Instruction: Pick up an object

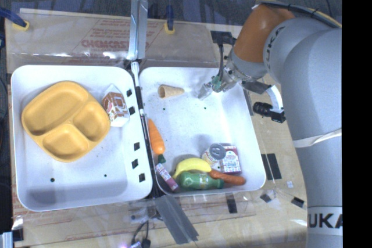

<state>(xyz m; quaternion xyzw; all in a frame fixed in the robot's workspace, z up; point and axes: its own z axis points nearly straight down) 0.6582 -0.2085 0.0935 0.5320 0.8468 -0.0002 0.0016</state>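
Observation:
My gripper (208, 89) hangs over the far right part of the right bin (247, 119), its tips low near the floor, with nothing visible between them. A tan cone (170, 90) lies just to its left. An orange carrot (156, 136) lies along the bin's left wall. At the near end sit a yellow banana (192, 165), a green bottle (200, 181), a second carrot (228, 178), a small red-labelled container with a grey lid (223, 155) and a purple marker (165, 177).
The left bin (35, 194) bears a yellow divided plate (64, 119) and a small brown-and-white carton (115, 105) near the divider. A metal bar (138, 29) stands upright between the bins at the back. The arm's grey body (308, 84) fills the right side.

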